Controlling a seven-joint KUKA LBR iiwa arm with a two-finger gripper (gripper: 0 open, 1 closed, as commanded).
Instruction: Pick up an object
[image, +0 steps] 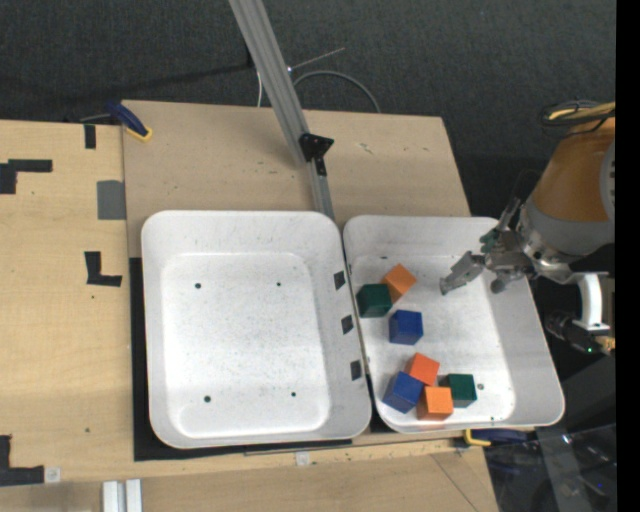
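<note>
Two shallow white bins sit side by side on my surface (400, 160) right now. The left bin (160, 300) has just a few dark specks on its floor. The right bin (520, 340) is where all the blocks are, seven of them.

Up near the far-left part of that bin there's an orange block (400, 281) touching a dark green block (374, 299), with a blue block (406, 325) just beside them toward the near edge. Then there's a second cluster by the near edge: an orange-red block (424, 368), a bigger blue block (403, 391) touching it, another orange block (436, 401) and a second green block (461, 388), all packed together.

No labels or writing I can read on anything. There are just some black tape marks (96, 267) on the left part of the surface.

The arm (575, 195) comes in from the right, orange band showing, wrist tipped down over the far-right part of the right bin. The claw (478, 274) hangs above bare bin floor, well apart from the near cluster and a bit off from the orange block. Its two fingers look spread apart, one finger (456, 278) pointing toward the blocks, and there's nothing between them. So no block is picked yet.
</note>
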